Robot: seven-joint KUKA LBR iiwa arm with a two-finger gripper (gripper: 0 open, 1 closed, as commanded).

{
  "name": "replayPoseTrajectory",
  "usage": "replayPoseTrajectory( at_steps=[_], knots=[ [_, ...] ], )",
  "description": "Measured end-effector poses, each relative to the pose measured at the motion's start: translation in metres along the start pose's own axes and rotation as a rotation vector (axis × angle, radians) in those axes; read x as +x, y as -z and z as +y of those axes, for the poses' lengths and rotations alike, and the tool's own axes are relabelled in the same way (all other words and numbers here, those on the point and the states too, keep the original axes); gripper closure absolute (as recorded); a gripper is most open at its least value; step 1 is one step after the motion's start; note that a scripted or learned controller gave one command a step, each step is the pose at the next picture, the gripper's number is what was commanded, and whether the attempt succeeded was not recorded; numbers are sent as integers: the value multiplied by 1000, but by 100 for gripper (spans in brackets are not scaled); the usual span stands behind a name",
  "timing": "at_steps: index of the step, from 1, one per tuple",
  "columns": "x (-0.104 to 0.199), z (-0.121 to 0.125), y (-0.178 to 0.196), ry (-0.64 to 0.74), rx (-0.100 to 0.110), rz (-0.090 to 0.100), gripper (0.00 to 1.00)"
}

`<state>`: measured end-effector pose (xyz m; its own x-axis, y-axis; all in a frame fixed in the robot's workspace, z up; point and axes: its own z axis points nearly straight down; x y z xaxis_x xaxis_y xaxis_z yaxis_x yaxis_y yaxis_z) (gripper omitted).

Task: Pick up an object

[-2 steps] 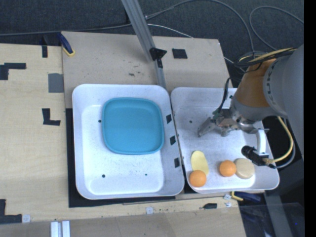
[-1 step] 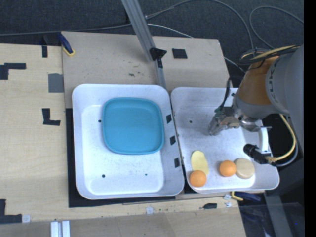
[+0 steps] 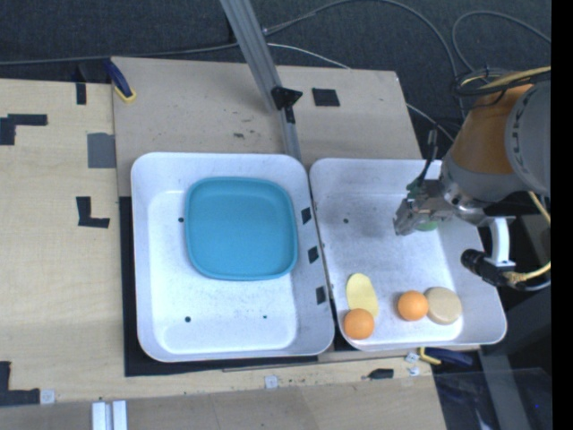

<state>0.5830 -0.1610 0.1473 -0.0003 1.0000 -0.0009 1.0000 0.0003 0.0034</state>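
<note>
While over right bin (image 3: 340, 186) | gripper (image 3: 414, 217) (near far-right edge) | oranges (image 3: 412, 305) apart

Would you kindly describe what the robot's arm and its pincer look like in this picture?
The arm is thick and rounded, with a grey casing and a broad orange band above the wrist. Thin dark and yellowish cables loop around it. At its end sits a small grey metallic pincer with a touch of green beside it. A white and black fitting hangs below the wrist.
</note>
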Motion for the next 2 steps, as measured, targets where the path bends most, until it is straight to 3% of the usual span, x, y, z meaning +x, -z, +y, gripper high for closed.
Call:
replayPoseTrajectory(
  at_steps=[2],
  knots=[
    [6, -5, 100, 0, 0, 0, 100]
  ],
)
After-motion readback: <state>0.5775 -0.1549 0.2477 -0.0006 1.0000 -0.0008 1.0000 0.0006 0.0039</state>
